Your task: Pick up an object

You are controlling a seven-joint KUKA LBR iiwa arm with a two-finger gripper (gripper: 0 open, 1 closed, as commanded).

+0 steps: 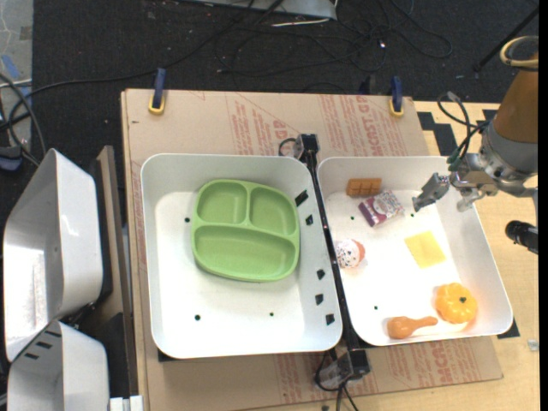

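The right bin [490, 255] holds several small objects. A brown block [364, 187] and a purple packet [381, 207] lie near its far edge. A flat yellow square [425, 249] sits in the middle, and a white and red toy [349, 253] rests by the left wall. An orange pumpkin [455, 304] and an orange gourd [409, 325] lie at the near edge. My gripper [447, 193] hangs over the far right part of this bin, open, with nothing between its fingers. It is right of the purple packet and above the yellow square.
The left bin [171, 315] bears a green divided plate [247, 231]. A black divider [321, 229] runs between the bins. Two clamps [157, 101] hold the brown board at the back. White tubs [47, 238] stand off the bench at the left.
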